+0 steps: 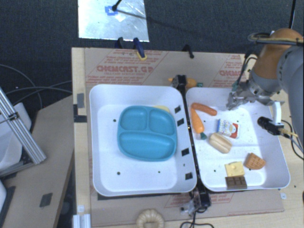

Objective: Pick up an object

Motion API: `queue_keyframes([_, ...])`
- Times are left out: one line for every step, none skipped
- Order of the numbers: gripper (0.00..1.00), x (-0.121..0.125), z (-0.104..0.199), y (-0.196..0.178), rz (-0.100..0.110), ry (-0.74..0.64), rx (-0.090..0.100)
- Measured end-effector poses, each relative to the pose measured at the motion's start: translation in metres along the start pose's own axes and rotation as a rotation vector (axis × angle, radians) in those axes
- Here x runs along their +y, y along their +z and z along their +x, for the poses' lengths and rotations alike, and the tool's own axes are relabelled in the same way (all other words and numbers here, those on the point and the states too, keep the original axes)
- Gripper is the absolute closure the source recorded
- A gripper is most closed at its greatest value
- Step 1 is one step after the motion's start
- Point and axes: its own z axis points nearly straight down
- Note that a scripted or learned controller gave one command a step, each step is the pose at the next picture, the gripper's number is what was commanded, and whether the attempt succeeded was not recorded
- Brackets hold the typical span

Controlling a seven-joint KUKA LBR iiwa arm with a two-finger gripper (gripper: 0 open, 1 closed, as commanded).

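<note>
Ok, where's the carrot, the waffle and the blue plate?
carrot (pixel 197 122): camera view, middle of its orange body.
waffle (pixel 254 162): camera view, centre of its gridded top.
blue plate (pixel 142 147): camera view, floor of its big front compartment.

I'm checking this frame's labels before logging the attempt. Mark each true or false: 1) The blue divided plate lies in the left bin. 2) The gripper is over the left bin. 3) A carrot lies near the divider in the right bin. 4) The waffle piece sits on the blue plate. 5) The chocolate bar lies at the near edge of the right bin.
1) True: the blue divided plate lies in the left bin.
2) False: the gripper is over the far part of the right bin.
3) True: the carrot lies near the divider.
4) False: the waffle piece lies in the right bin.
5) True: the chocolate bar lies at its near edge.
</note>
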Motion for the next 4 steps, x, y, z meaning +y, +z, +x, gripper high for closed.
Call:
queue_keyframes([1.00, 0.008, 0.001, -0.046, 0.000, 0.002, 0.001])
queue_keyframes([1.00, 0.003, 0.008, -0.104, 0.000, 0.001, 0.001])
queue_keyframes([1.00, 0.005, 0.008, -0.129, 0.001, 0.001, 0.002])
queue_keyframes([1.00, -0.006, 0.054, -0.130, 0.005, -0.001, 0.003])
